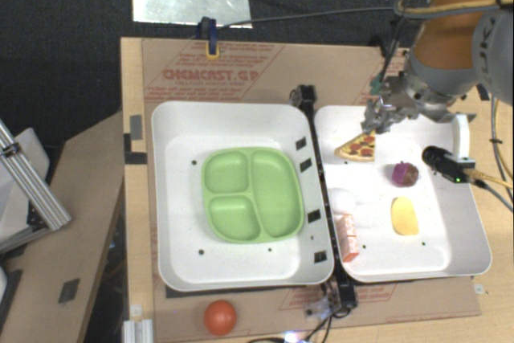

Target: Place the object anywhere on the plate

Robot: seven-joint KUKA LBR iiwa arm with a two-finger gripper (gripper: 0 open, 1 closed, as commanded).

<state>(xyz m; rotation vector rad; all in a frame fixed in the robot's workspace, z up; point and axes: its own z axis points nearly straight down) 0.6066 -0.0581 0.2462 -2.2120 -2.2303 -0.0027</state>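
A green plate (pixel 251 193) with three compartments lies in the left bin (pixel 178 165). In the right bin (pixel 450 253) lie a pizza slice (pixel 358 148), a purple onion (pixel 404 173), a yellow piece (pixel 404 216), a white piece (pixel 343 201) and a pink-red packet (pixel 348 238). My gripper (pixel 377 118) hangs over the right bin's far left part, just above and behind the pizza slice. Nothing shows between its fingers, and whether it touches the slice I cannot tell.
An orange ball (pixel 219 316) rests on the cardboard in front of the left bin. A black clamp (pixel 303 96) sits at the far end of the divider between the bins. A metal rail (pixel 32 181) stands at the left.
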